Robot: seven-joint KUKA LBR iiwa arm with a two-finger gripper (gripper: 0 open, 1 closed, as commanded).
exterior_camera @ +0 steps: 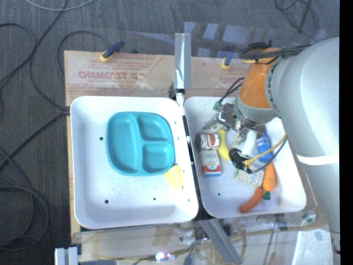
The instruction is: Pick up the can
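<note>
The surface (83, 70) carries two shallow white bins; my hand (231, 128) hangs low in the right white bin (287, 203). Whether my hand grips anything, I cannot tell. The red-and-white labelled can (210, 149) lies just beside it, leftward. Recommended: centre over the can body, clear of the yellow piece (223, 146) and orange carrot (259, 195).

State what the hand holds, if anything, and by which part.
Cannot be told: the hand is low among the right bin's clutter, with nothing visibly between its fingers.
</note>
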